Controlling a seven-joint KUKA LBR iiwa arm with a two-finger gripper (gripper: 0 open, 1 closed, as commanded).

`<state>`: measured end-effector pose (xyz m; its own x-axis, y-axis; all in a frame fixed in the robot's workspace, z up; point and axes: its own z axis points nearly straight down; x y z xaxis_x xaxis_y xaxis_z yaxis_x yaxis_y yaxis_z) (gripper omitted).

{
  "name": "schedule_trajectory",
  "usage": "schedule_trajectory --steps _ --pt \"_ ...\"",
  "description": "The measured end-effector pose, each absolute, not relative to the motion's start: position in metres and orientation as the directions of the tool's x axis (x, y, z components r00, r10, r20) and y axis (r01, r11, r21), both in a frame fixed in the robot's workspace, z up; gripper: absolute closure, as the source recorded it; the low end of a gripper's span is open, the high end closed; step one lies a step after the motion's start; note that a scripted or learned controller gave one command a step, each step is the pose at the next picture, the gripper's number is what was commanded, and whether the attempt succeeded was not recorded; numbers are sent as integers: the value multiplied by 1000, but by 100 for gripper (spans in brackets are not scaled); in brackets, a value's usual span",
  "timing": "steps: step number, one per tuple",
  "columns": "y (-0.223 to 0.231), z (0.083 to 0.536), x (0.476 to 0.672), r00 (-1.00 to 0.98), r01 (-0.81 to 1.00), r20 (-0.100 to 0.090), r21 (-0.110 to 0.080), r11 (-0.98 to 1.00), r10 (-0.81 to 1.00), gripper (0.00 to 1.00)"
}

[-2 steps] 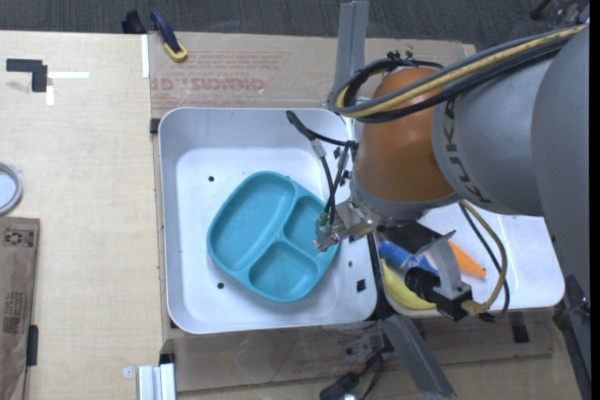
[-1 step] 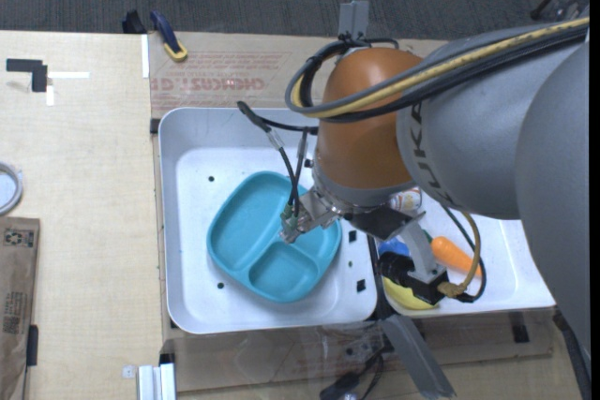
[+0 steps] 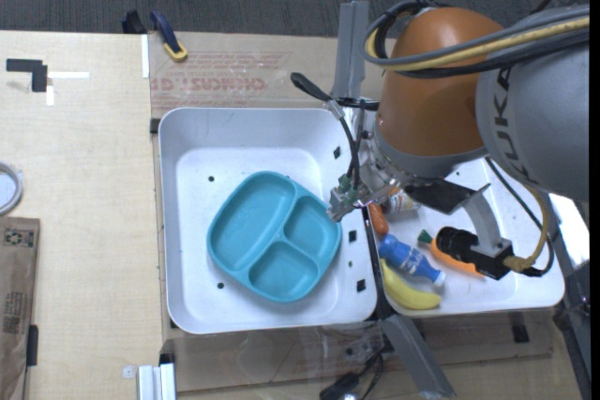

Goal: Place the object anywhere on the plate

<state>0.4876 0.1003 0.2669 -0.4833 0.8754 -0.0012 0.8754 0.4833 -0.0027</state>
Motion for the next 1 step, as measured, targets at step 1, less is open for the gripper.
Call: schedule_trajectory --steps 1 --pt "109 234 478 -412 911 -1 -5 412 911 100"
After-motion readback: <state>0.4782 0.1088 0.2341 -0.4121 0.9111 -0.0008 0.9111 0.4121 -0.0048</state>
